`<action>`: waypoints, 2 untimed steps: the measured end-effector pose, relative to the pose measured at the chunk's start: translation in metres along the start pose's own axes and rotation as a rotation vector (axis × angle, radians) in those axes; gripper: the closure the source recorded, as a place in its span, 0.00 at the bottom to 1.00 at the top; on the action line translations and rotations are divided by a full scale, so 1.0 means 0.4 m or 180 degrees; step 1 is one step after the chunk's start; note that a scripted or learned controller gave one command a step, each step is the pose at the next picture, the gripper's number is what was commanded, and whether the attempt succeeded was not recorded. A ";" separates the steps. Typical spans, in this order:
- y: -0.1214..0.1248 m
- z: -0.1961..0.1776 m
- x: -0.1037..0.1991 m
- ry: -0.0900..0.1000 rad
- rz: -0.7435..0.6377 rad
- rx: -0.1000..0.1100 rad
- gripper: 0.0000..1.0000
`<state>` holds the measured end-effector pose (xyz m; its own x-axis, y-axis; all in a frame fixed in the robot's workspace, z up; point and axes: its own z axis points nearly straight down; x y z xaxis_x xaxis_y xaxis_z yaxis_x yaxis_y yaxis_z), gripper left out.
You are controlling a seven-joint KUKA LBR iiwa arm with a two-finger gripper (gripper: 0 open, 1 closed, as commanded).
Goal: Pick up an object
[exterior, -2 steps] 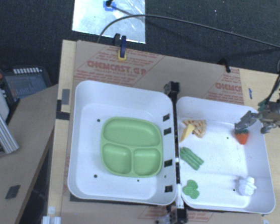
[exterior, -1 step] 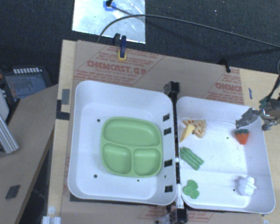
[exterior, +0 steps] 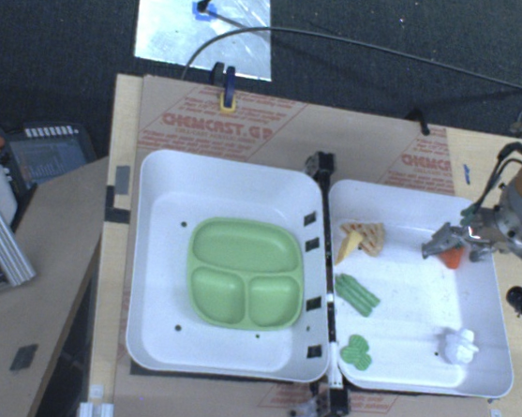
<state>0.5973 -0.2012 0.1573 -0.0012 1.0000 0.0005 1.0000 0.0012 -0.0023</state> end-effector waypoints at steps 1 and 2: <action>0.003 0.152 -0.013 -0.0002 0.0000 -0.0005 0.00; 0.005 0.181 -0.012 -0.0004 -0.0002 -0.0011 0.00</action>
<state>0.5991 -0.2059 0.0848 -0.0017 1.0000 -0.0008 1.0000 0.0017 0.0011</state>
